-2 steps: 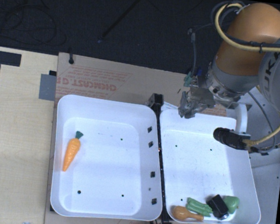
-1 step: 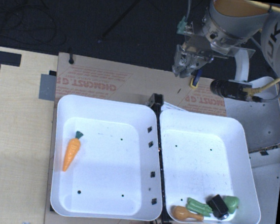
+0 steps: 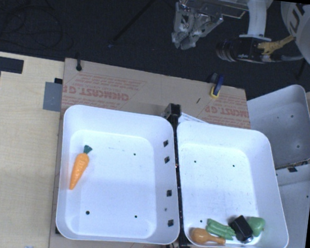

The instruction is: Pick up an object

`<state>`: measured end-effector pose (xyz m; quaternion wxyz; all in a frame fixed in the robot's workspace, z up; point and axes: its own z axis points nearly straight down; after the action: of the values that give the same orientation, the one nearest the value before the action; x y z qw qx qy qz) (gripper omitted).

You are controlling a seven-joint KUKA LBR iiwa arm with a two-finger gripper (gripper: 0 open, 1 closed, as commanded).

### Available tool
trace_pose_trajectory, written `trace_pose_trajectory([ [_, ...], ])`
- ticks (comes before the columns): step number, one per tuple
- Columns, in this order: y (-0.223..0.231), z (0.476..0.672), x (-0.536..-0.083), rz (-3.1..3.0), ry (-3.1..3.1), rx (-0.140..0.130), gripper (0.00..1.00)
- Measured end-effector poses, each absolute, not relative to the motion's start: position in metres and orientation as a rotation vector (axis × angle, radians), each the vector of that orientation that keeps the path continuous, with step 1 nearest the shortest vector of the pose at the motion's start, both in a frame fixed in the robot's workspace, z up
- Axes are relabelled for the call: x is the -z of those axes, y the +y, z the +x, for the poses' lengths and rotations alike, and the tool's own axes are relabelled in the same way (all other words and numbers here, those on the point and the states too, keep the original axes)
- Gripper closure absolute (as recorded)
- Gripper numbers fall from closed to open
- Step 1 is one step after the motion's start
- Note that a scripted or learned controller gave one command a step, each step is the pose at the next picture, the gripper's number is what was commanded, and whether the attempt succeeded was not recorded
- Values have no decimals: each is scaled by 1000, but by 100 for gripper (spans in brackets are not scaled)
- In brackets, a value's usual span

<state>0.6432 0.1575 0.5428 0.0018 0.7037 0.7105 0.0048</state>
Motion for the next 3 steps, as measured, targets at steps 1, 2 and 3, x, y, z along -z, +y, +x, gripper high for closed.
trace_pose_trajectory([
  [1,249,643,-536,2214,2233,4,100],
  [2,196,643,-428,2231,2221,25,100],
  [3,246,641,-544,2214,2225,-10,100],
])
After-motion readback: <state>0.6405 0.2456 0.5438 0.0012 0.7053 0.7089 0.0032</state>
